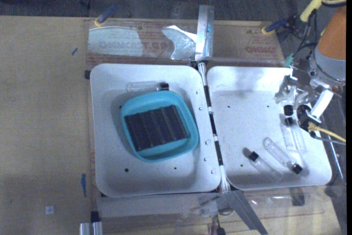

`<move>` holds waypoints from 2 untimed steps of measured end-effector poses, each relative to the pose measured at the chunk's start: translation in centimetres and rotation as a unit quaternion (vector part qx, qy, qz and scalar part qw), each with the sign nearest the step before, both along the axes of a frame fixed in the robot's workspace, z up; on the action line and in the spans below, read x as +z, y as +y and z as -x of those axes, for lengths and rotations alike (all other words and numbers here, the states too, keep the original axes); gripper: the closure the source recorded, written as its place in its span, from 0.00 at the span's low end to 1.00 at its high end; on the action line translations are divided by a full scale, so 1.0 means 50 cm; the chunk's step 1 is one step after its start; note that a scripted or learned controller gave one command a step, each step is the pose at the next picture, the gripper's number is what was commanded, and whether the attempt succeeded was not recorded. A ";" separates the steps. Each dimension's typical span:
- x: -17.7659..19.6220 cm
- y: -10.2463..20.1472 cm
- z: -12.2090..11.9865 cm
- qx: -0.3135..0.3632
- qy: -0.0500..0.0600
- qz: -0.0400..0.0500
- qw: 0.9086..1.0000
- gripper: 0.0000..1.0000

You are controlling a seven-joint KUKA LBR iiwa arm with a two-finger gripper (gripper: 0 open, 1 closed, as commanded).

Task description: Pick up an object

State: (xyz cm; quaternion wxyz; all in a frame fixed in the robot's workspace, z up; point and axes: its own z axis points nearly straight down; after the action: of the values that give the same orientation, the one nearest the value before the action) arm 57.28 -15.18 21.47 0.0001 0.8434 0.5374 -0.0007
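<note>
Hand [300, 104] above the right bin's [236, 91] far-right edge, finger state impossible to tell; clear vial [281, 156] lying near that bin's front-right corner, likely light, slick, breakable, best pinched across its mid-length.

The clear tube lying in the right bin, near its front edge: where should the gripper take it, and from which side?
Probably mid-body, coming straight down. The clear tube lies flat and diagonal on the right bin floor, its black cap toward the front right corner, so fingers should close across its narrow width, square to its length.
</note>
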 end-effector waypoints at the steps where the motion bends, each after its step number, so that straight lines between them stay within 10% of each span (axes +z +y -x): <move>1: -0.001 0.003 -0.092 0.005 0.000 0.000 1.000 1.00; 2: 0.019 0.005 -0.094 0.006 -0.001 0.002 1.000 1.00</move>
State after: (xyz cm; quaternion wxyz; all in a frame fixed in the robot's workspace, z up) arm 61.97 -14.92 22.42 0.0020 0.8399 0.5427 -0.0009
